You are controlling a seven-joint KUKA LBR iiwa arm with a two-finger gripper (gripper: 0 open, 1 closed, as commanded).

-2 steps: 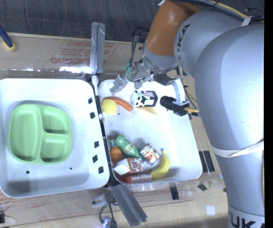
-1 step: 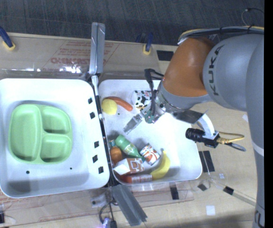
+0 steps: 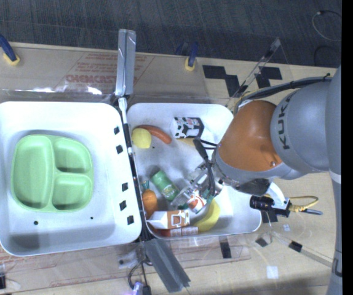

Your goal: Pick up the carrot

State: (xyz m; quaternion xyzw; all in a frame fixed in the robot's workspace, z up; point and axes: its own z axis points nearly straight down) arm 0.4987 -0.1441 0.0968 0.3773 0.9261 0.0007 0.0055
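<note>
Arm: I'm reaching in from the right with my grey arm, its orange band (image 3: 250,143) hanging over the right white bin (image 3: 226,112).
Fingers: my fingers (image 3: 200,186) are sitting low among the clutter in the middle of that bin; whether they're spread or closed, I cannot tell, and I'm seeing nothing gripped between them.
Carrot: the long orange carrot (image 3: 157,133) is lying near the bin's upper left, touching the round yellow lemon (image 3: 141,138), well apart from my fingers.
Neighbours: a green can (image 3: 163,184) and a yellow banana (image 3: 210,217) are lying just beside my fingers; a small orange fruit (image 3: 149,200) is resting by the left wall.
Left bin: a light green divided plastic tray (image 3: 52,172) is lying in the left white bin (image 3: 10,232) on the desk.
</note>
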